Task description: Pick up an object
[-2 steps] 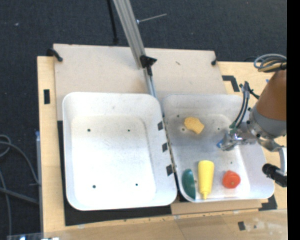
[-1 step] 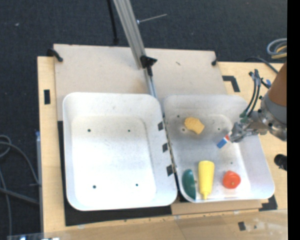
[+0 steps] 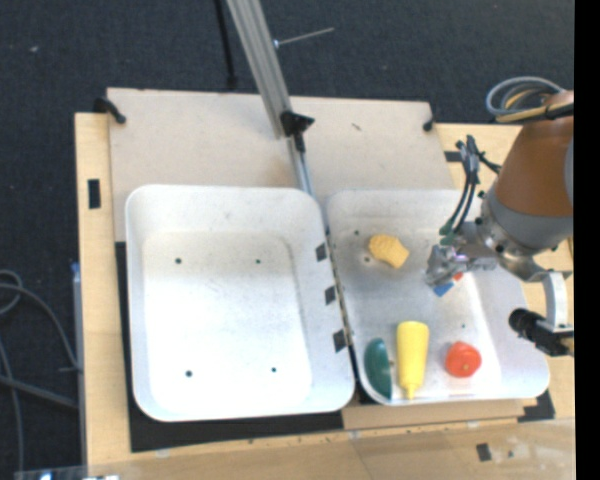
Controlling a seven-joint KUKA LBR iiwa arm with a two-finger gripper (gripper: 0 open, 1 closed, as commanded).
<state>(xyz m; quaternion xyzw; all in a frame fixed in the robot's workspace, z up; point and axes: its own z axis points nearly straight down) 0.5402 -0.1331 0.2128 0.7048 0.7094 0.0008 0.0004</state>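
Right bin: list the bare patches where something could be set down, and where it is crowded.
Right bin: bare floor lies between the yellow lump at the top and the front row. That row is crowded: green object, yellow bottle, red ball. The claw hangs over the upper right. The left bin offers wide room.

Wooden bench (image 3: 95,268) on dark carpet (image 3: 40,48). Pale board (image 3: 210,138) lies under two white bins: left bin (image 3: 145,213), right bin (image 3: 520,373), side by side, touching. Slanted aluminium pole (image 3: 260,53) rises from far side, between bins. Grey cables (image 3: 20,318) loop on floor, left of bench.
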